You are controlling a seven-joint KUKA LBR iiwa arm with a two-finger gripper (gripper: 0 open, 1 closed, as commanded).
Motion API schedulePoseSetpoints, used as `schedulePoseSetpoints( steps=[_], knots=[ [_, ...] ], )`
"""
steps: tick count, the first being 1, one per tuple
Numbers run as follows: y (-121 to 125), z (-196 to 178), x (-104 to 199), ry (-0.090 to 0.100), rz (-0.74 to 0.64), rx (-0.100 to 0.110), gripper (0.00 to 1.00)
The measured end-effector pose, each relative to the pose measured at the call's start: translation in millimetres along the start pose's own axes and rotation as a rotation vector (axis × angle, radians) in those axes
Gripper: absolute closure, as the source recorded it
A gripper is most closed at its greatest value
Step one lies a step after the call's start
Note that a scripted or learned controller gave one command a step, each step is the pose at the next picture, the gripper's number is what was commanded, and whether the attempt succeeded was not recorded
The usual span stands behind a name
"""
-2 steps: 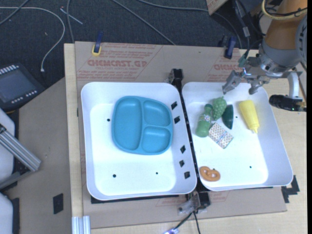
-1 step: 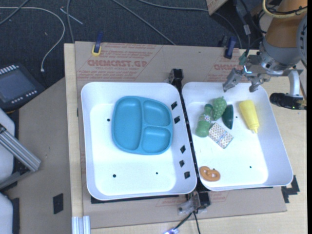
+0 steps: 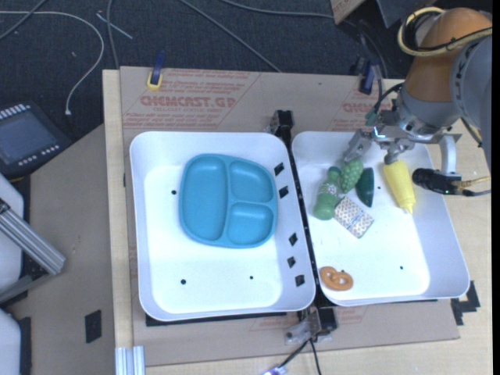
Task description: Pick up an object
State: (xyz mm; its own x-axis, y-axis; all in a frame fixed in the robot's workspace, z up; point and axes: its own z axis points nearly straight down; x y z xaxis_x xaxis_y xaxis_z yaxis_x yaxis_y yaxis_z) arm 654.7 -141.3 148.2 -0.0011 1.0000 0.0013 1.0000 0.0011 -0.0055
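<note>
Progress looks early to us; the gripper [image 3: 378,144] hangs low over the right bin [image 3: 437,272], and we honestly can't tell how its jaws stand; nothing looks lifted yet. Just below the jaws sits a cluster of green toys [image 3: 344,182], a yellow bottle [image 3: 399,184] beside it, a pretzel [image 3: 336,278] well off; the grab's all still to do.

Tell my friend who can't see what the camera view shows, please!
A grey and orange robot arm's hand hovers over the right bin, above a cluster of green toys, beside a yellow toy, a patterned packet and a pretzel. The left bin holds a blue divided plate.
</note>
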Motion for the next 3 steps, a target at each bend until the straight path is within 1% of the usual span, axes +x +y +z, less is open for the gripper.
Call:
schedulePoseSetpoints(
  steps=[1,2,3],
  knots=[
    [3.8,43.8,6.1,-0.001,0.0,-0.003,0.0],
    [9.6,54.1,4.9,-0.005,0.0,-0.021,0.0],
    [5.6,50.4,6.2,-0.001,0.0,-0.009,1.0]
  ],
)
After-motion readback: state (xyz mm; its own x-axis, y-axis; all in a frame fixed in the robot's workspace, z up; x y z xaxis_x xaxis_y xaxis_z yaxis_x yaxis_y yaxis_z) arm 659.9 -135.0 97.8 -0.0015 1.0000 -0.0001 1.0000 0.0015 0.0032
